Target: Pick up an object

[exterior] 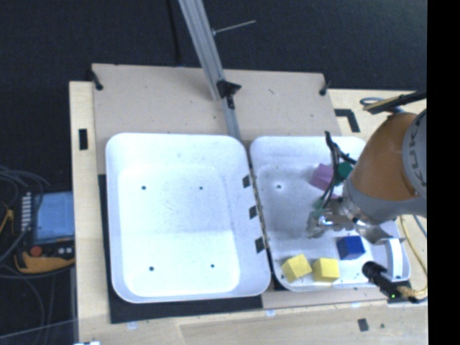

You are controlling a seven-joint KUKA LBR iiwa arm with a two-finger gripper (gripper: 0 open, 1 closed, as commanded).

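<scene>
The right bin [287,157] holds several small objects. A pink block [322,175] lies near its far side, with a small green thing [344,169] beside it at the arm's edge. Two yellow blocks [296,267] [327,268] rest along the near wall, and a blue cube [351,247] sits just behind them to the right. My gripper [320,221] hangs low over the bin's middle, left of the blue cube and below the pink block. No object shows between its fingertips. The grey and orange arm covers the bin's right part.
The left bin [180,146] stands next to the right one, separated by a clipped rim [253,210]. A slanted metal post [208,49] rises from behind the bins. Cables and a box [54,218] lie off the bench at the left.
</scene>
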